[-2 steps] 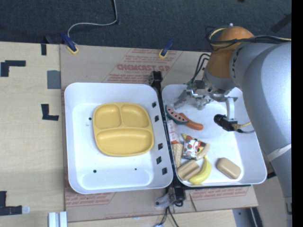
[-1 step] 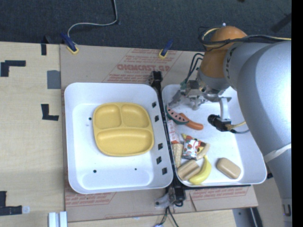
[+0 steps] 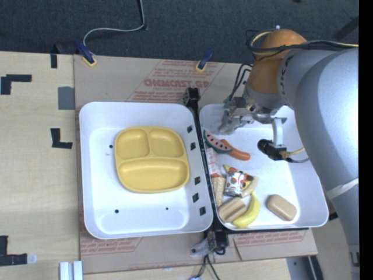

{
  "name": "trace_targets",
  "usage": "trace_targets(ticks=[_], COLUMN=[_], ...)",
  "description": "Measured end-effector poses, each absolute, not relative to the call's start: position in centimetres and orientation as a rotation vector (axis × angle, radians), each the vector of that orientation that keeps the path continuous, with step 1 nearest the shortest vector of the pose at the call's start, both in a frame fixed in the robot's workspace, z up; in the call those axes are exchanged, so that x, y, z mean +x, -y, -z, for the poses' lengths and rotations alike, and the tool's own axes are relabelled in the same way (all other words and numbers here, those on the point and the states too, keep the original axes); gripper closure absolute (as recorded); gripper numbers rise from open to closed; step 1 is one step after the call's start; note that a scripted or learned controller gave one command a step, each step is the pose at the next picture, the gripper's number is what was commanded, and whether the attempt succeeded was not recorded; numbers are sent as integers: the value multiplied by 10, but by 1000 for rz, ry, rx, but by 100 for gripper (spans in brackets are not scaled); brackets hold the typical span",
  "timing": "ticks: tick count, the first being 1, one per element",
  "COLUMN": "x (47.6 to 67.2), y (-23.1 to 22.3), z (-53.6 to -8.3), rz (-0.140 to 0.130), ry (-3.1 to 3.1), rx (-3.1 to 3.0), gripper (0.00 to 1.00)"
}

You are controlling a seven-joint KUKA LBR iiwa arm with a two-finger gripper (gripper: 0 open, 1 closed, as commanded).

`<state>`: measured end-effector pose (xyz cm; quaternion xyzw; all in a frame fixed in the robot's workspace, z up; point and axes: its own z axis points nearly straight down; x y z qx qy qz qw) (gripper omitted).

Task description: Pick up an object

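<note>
1. Over the right bin, the grey arm reaches in.
2. Left bin holds a yellow divided plate.
3. Pincer hovers near the watermelon slice; its grip cannot be told.
4. Banana lies at the right bin's front.

A brown cardboard sheet with red lettering lies under both bins, pinned at its far edge by two yellow-and-blue clamps. A thin cable loops across the dark surface beyond it. Black tape marks dot the wooden bench at left.
</note>
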<state>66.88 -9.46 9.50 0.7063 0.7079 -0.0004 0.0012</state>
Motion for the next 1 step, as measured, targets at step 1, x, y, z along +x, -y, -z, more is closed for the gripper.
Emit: trace_targets(ticks=[1], x=[669], y=[95], z=[-95], rz=[2], ry=[-2222], rx=[2217], gripper=[0])
